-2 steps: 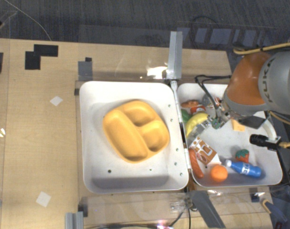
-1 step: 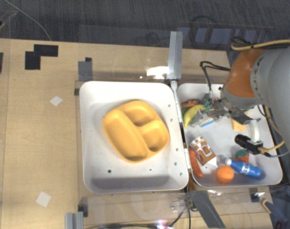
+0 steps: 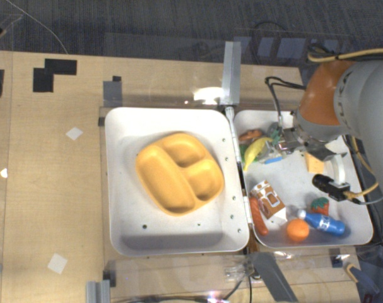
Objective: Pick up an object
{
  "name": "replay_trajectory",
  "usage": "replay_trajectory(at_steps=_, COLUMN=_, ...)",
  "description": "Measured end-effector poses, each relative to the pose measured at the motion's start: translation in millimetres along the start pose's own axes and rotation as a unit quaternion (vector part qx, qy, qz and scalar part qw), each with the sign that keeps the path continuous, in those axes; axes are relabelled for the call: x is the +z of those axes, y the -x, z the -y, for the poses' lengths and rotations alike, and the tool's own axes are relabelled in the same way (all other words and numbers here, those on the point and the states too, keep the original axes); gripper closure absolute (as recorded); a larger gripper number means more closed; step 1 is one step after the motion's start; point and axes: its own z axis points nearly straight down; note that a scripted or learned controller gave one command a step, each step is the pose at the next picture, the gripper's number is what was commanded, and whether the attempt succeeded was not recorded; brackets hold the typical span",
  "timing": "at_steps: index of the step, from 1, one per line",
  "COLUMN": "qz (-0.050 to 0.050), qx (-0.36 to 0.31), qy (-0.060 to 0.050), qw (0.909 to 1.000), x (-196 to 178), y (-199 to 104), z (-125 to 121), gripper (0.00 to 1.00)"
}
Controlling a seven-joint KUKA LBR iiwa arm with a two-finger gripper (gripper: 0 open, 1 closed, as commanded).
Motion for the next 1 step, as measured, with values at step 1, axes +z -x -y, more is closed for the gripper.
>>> replay_trajectory(at_steps=1, qz=-0.002, qx=0.134, qy=-0.004, qw=0.9909, x=-92.8, y=-64.6, z=-26.8, gripper=1.00)
